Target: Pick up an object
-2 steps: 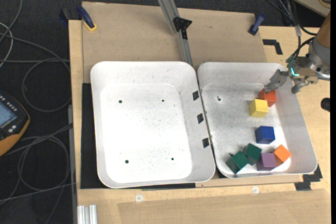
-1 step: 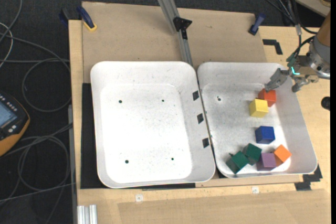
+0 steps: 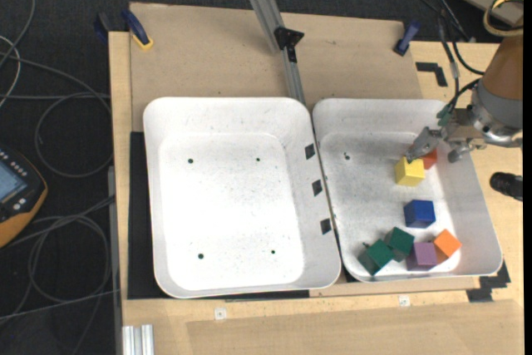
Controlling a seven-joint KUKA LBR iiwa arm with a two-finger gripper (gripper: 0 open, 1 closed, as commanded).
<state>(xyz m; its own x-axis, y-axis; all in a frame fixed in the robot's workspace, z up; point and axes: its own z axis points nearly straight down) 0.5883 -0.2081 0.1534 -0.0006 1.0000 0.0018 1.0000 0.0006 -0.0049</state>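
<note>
We're over the right-hand bin (image 3: 486, 204) now, the gripper (image 3: 439, 147) hanging low at its upper right part, and from this slanted view we cannot tell how the jaws stand, so we won't call it. The nearest candidate is the yellow block (image 3: 409, 170), sitting on the bin floor just below and to the left of the jaws, with a small red block (image 3: 430, 160) tucked right against its upper right side, almost under the fingers. That pairing is the tricky bit, we judge: to do this step well we'd want to centre over one block alone, line up with its flat faces, and come straight down so the neighbour isn't nudged or caught alongside. The yellow one looks the cleaner target, with open floor on its left and lower sides. Farther down the bin the blue block (image 3: 419, 212) stands alone, well apart from the jaws, and a cluster of green (image 3: 389, 249), purple (image 3: 424, 253) and orange (image 3: 447, 243) blocks crowds the bottom edge. Nothing sits between the jaws that we can see.
</note>
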